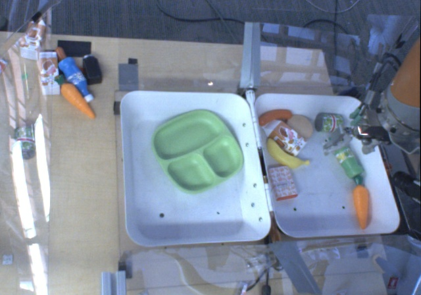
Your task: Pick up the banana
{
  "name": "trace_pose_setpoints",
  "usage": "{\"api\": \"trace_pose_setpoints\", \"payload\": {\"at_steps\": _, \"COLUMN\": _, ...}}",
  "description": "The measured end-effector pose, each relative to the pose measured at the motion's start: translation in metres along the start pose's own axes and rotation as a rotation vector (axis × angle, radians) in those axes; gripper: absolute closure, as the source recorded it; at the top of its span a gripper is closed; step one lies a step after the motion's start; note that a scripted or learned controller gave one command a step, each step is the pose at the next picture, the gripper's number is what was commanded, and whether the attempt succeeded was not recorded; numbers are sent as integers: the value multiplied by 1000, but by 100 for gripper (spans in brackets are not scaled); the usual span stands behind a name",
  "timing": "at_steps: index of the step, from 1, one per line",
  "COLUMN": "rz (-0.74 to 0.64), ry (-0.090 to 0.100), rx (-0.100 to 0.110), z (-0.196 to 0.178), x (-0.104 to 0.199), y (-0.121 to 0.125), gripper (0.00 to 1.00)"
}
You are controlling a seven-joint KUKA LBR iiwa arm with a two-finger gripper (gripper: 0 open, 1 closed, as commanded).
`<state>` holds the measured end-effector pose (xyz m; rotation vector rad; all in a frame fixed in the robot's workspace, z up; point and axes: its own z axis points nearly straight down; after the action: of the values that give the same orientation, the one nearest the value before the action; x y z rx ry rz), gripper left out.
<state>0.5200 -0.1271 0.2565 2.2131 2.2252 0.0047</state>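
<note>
We see the banana [287, 155] at the right bin's [316, 218] left side. Gripper [346, 140] sits right of it, apart; jaws look open, gripping nothing.

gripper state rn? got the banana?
Gripper: cannot be told open or closed; over the right bin, above the green bottle. Banana lies in the bin, not held.

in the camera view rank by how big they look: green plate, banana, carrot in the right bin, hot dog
1. green plate
2. banana and carrot, too alike to rank; banana partly covered
3. hot dog
</note>
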Motion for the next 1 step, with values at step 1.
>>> {"api": "trace_pose_setpoints", "payload": {"at_steps": 1, "rz": 177, "ry": 0, "rx": 2, "z": 106, "x": 43, "y": 33, "gripper": 0}}
